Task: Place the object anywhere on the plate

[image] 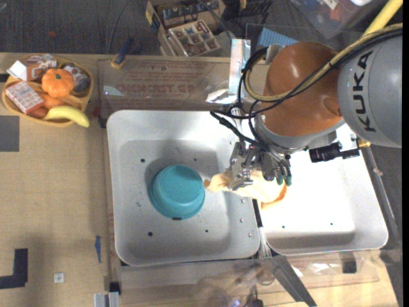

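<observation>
A teal plate [177, 190] lies upside-down-looking and round in the middle of the left bin [128, 235]. A pale yellow and orange soft object [255, 189] hangs over the divide between the two bins, its yellow tip [216, 183] just right of the plate's edge and its orange end [276, 197] over the right bin. My gripper [248, 173] points down onto the object's middle, its fingers closed on it. The grey arm and its orange band [300, 94] hide the back of the right bin.
The right bin [332, 222] has bare floor in front of the gripper. Behind the bins stands a clear box [160, 85]. A basket with toy fruit [48, 91] sits at the far left on the bench.
</observation>
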Tool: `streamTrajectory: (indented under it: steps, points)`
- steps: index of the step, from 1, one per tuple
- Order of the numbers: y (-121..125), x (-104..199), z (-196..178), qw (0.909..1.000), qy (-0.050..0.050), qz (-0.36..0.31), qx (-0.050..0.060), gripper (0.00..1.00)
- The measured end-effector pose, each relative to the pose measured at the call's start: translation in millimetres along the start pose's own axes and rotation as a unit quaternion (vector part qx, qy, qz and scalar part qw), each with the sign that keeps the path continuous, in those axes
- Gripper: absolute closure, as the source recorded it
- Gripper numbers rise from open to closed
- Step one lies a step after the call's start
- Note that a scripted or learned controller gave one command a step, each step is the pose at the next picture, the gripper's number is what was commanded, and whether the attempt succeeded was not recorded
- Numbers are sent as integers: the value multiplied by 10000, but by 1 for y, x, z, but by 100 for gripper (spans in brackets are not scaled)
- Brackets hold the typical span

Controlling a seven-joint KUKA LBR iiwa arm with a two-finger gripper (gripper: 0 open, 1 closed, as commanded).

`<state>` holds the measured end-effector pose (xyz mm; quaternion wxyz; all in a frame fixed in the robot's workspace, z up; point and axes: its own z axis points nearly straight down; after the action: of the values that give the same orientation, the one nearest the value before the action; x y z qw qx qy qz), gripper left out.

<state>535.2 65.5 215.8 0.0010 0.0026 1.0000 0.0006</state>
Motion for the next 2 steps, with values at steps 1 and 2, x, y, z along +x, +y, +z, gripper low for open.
streamTrajectory:
  steps: [1, 2]
  points:
    - [55, 11, 0, 10000, -1, -37, -2, 100]
    - [100, 33, -6, 10000, 3, -32, -3, 100]
